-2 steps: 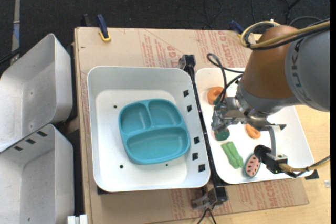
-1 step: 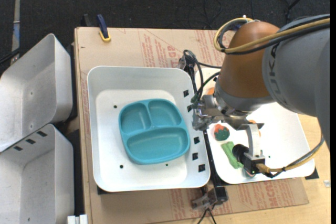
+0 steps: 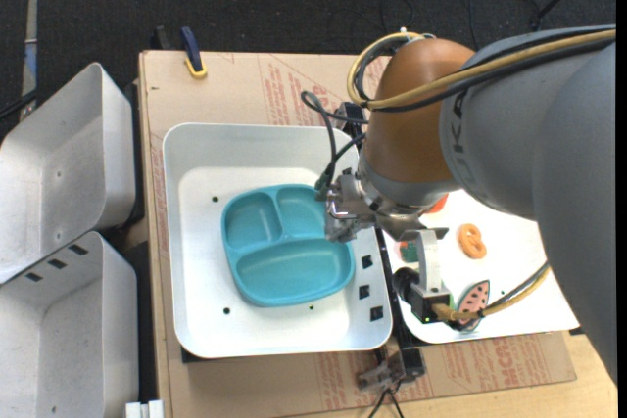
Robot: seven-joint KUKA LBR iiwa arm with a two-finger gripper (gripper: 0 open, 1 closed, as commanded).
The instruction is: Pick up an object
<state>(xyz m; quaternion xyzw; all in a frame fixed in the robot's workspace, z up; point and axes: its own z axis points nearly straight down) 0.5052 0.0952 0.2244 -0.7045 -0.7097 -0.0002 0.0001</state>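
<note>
A teal divided plate (image 3: 284,250) lies flat in the left white bin (image 3: 196,210). My gripper (image 3: 339,213) hangs from the orange-banded wrist directly over the plate's right rim, near the wall between the two bins. Whether it touches the rim I cannot tell. In the right bin (image 3: 519,259) lie an orange pretzel-shaped piece (image 3: 471,241) and a pink and brown oval piece (image 3: 474,300). The arm hides most of that bin's far half.
A small green thing (image 3: 407,251) and a bit of red-orange (image 3: 438,203) peek out beside the wrist in the right bin. Two tilted white trays (image 3: 59,171) stand off the bench to the left. A yellow-handled clamp (image 3: 194,54) sits at the bench's far edge.
</note>
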